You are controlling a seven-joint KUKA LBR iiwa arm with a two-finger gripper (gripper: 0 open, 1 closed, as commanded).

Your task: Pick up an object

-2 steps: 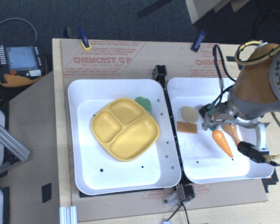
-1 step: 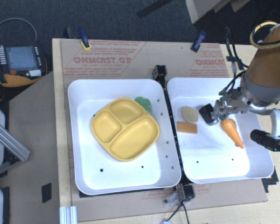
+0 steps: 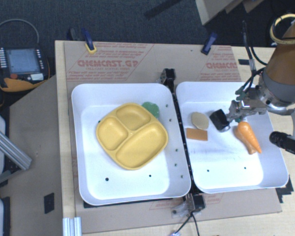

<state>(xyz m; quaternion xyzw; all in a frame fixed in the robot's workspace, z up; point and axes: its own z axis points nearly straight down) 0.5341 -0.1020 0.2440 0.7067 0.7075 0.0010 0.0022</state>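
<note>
Since nothing is seen lifted clear of the bins, the task is judged to be at an early stage, with the pick itself not yet made. In the left bin, left of centre in the frame, a yellow divided plate is laid flat, and a small green object is tucked against its upper right edge, partly hidden. Right of the divider, in the right bin, a beige rounded piece is found just above an orange-brown block, the two touching or nearly so. Further right, the gripper is lowered close over the bin floor, its dark tip just beside the carrot, which lies at a slant toward the lower right. No object is seen between the fingers, and whether they are apart or together cannot be told, the tip being dark and small. The carrot is judged the likeliest target, being nearest the tip. The closing on an object and the lift are left to be done.
</note>
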